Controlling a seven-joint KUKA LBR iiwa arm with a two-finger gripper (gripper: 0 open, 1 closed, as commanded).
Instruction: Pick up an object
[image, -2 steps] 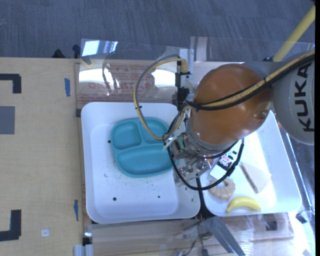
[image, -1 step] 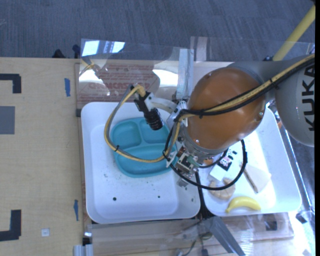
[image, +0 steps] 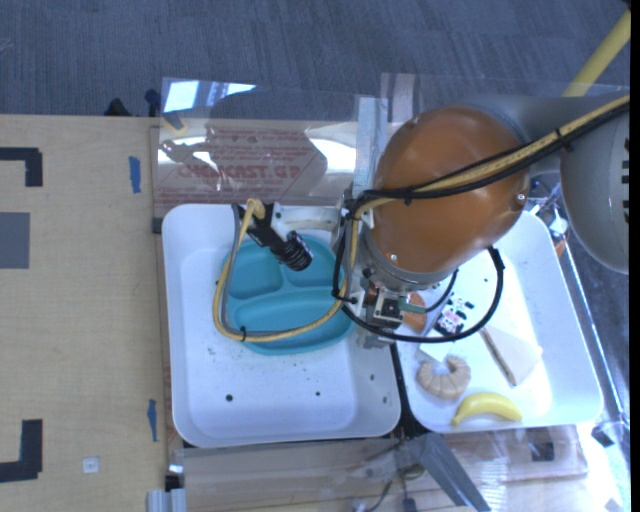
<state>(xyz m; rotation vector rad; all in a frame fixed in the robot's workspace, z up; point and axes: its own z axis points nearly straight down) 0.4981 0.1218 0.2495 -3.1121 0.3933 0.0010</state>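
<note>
A yellow banana (image: 487, 407) is seen nearest, in the right bin (image: 565, 320), with a pale curled shrimp-like toy (image: 444, 375) just beside it and a cream wedge (image: 512, 352) behind. Farther back, a teal divided plate (image: 275, 300) lies in the left bin (image: 190, 300). The jaws are hidden under the arm (image: 440, 190); their opening cannot be told.

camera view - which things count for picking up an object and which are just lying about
Job, any could be picked:
teal divided plate, banana, ridged beige piece, pale wedge, small white piece with black marks

Just there:
left bin, right bin, tan board beside them
</note>
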